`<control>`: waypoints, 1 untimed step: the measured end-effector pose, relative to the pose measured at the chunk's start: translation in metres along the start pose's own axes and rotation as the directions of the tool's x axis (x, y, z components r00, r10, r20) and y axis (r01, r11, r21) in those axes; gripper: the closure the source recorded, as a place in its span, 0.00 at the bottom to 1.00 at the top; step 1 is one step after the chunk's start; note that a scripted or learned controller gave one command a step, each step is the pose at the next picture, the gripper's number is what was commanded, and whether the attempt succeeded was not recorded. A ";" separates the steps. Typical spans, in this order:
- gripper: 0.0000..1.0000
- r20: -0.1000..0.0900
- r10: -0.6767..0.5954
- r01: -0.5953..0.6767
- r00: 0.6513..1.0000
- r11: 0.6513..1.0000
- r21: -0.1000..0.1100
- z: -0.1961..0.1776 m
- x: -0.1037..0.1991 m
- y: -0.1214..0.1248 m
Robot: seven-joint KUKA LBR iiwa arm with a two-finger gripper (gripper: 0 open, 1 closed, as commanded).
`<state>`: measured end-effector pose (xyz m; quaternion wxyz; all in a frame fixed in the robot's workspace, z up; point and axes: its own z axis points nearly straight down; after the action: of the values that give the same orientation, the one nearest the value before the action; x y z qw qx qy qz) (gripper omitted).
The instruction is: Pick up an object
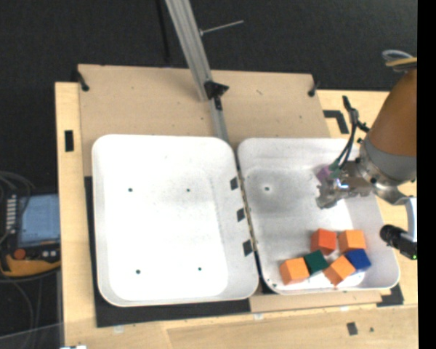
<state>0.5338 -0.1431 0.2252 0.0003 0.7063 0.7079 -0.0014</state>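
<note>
Overhead, the pincer (333, 189) hangs over the upper part of the right bin (291, 158); whether it is wide or narrow cannot be told. Below it, well apart, orange blocks (324, 240), a green block (316, 261) and a blue block (357, 259) cluster at the bin's near right corner. Beside it on the worktop (276, 93) sits the left bin (167, 217).

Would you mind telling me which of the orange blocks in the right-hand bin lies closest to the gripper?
The orange block at the top left of the cluster, directly below the gripper. The other three orange blocks lie farther right or lower, toward the bin's near edge.
</note>
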 end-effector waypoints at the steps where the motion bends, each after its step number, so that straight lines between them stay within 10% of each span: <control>1: 1.00 -0.004 -0.006 0.006 1.000 1.000 -0.005 -0.013 0.054 0.004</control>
<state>0.5376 -0.0893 0.2377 0.0009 0.7042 0.7100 0.0018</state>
